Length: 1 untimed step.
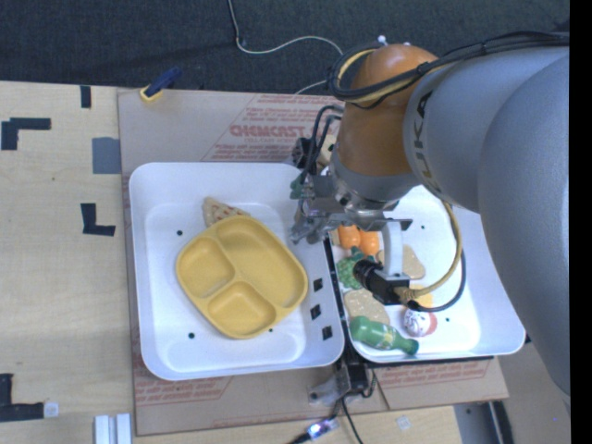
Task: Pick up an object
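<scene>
Divided tray (pixel 242 276): plain mustard yellow.
Bins (pixel 148 276): white.
Arm (pixel 499 128): grey, with an orange band (pixel 384 81).
Bottle (pixel 381 336): green.
Small ball (pixel 417 321): white with red.
Worktop (pixel 55 276): pale tan with black marks.
Cardboard sheet (pixel 250 128): brown, red lettering.

A brown cardboard sheet (pixel 231 128) lies under both bins; a blue-and-yellow clip (pixel 159 83) rests near its far-left corner.

Divided tray (pixel 242 276) in left bin (pixel 148 248) (toys (pixel 381 336) right).
</scene>
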{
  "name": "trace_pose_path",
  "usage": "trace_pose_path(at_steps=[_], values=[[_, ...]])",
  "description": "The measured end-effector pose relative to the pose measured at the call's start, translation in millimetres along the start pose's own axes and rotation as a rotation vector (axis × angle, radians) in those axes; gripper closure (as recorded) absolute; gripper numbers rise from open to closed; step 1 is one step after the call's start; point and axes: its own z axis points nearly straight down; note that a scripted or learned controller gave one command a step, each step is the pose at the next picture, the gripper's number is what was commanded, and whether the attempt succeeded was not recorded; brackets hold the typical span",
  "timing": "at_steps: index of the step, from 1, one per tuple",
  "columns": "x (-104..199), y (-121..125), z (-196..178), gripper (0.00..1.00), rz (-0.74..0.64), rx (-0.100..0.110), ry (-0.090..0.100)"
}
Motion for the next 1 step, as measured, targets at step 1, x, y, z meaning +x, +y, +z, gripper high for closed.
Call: trace_pose_path(at_steps=[1], values=[[-5.7,-5.7,2.8,1.00,0.002,0.001,-0.001]])
